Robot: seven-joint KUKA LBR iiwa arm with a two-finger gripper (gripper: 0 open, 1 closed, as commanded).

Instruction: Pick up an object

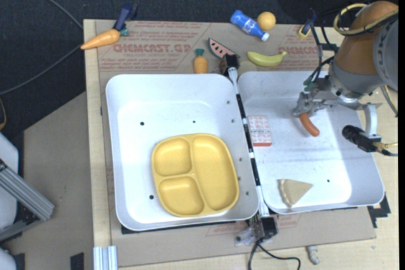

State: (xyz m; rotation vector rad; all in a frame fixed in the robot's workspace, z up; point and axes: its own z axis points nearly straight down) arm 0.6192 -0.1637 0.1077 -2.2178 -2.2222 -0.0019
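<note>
1. Nearest my camera, a yellow three-compartment plastic plate [195, 174] lies in the left white bin [126, 104].
2. Right white bin [354, 180]: a tan wedge-shaped piece [293, 190] at the near edge, and a small red-and-white card [259, 130] by the divider.
3. I see the pincer [310, 105] low over the right bin, above an orange-red toy sausage [309, 125]; I cannot tell how far it is open.
4. On the table behind the bins lie a yellow toy banana [266, 58] and an orange toy carrot [100, 40].

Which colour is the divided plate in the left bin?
Yellow. The plate shows clearly in the camera view.
</note>
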